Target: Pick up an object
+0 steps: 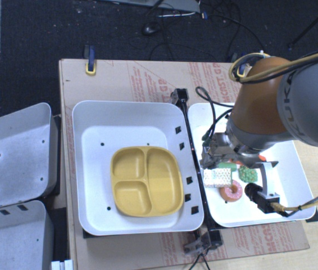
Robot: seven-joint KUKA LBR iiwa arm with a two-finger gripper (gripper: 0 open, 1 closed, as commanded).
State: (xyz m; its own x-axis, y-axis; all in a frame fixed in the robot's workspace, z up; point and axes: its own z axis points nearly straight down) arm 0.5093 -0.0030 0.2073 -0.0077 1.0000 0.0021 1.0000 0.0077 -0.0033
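Cardboard covered the bench. At nine o'clock, the left bin held a yellow divided plate. At three, the right bin held a pink donut, white block and green piece, the gripper hidden under the arm.

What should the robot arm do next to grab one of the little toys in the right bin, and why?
Probably lower a little, straight down. The gripper hangs just above the white block, with the pink ring and a green piece packed close by, so a sideways move might only knock them around.
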